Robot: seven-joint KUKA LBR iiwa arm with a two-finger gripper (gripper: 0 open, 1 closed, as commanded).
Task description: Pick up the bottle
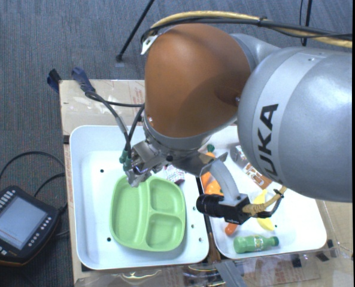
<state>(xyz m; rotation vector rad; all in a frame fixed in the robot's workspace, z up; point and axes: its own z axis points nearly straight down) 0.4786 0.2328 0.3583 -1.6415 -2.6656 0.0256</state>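
Hand (136, 167), grip impossible to tell, seems over the green tray (147, 220); bottle (256, 243) lies apart.

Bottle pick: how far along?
Done: nothing; the green bottle lies on its side in the right bin. In hand: the claw sits over the left bin, by the rim of the green plate. Left: cross over, grasp, lift.

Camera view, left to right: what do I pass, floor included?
pendant → green tray → orange item → bottle
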